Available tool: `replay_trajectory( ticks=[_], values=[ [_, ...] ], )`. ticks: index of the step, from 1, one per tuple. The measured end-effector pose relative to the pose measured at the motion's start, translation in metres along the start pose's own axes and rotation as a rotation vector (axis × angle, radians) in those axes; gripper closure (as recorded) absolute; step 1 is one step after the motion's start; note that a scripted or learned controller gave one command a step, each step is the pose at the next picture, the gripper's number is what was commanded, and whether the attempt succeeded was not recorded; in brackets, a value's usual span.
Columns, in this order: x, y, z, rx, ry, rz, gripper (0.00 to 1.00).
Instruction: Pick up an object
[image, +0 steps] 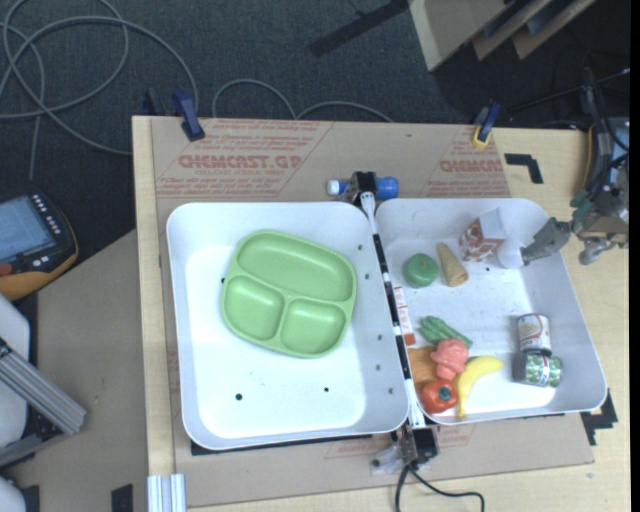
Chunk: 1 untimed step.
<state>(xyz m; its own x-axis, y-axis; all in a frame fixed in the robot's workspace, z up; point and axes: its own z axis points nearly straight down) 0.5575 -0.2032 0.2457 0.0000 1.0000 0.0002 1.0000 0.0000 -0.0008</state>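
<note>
- On the desk (250, 150) two bins sit side by side: the left bin (200, 400) and the right bin (575, 330).
- A divided plate (288, 292) lies in the left bin.
- In the right bin, a round ball (421, 268) lies just left of a cone (452, 265), with a small carton (478, 238) behind them.
- Two cans (535, 350) lie near the right wall.
- A banana (474, 378), a tomato (438, 396) and beans (443, 330) crowd the front-left corner.
- The end effector (560, 238) is at the right bin's far right edge.

arm (610, 150) cut off at right edge, pincer (568, 238) fingers blurred, can (537, 370) label too small to read
</note>
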Motion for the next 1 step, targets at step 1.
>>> replay_trajectory(
  ticks=[1],
  values=[
    [0.0215,0.0444,0.145,-0.012,-0.006,0.0,0.0]
  ],
)
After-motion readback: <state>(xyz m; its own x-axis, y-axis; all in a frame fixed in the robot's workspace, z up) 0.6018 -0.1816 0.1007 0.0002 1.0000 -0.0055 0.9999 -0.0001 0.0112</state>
